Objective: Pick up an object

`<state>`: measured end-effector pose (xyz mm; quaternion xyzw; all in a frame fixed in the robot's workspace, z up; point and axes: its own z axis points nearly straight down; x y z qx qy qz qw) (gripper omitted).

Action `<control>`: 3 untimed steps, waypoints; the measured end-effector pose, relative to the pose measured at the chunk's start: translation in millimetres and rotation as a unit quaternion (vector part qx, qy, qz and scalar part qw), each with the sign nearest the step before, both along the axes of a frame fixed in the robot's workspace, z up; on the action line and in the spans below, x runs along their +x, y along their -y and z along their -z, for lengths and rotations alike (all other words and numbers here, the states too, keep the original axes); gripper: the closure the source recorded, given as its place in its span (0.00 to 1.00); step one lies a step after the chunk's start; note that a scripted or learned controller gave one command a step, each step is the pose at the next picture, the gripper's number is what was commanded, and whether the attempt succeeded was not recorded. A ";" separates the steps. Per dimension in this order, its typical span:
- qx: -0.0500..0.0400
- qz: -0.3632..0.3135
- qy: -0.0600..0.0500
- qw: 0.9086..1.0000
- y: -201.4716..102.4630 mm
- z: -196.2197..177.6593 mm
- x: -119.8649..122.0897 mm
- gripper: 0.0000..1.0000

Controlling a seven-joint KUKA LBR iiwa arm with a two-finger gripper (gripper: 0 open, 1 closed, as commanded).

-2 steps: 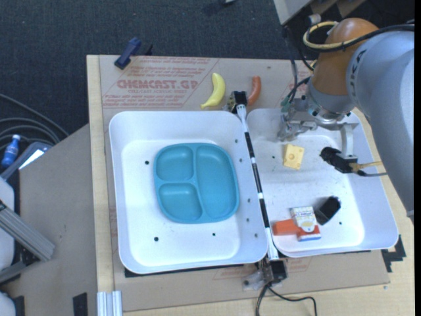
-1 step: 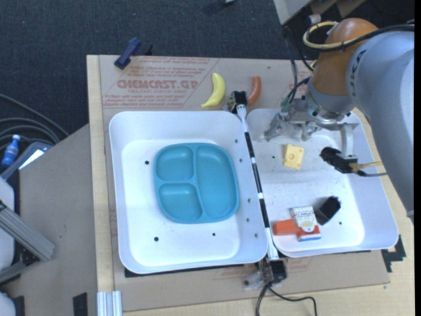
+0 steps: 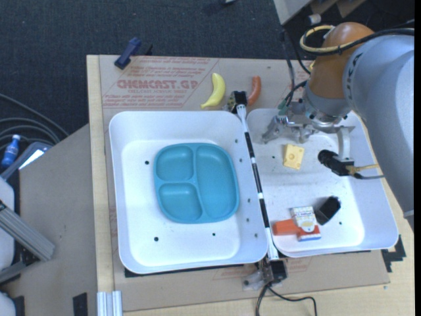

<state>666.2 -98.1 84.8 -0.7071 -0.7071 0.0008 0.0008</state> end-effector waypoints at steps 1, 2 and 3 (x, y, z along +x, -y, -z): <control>0.000 0.000 0.000 1.000 -6.5 -0.2 0.3 0.00; 0.000 0.000 0.001 1.000 -6.6 -10.6 0.8 1.00; 0.000 0.000 0.001 1.000 -6.6 -10.5 0.7 0.00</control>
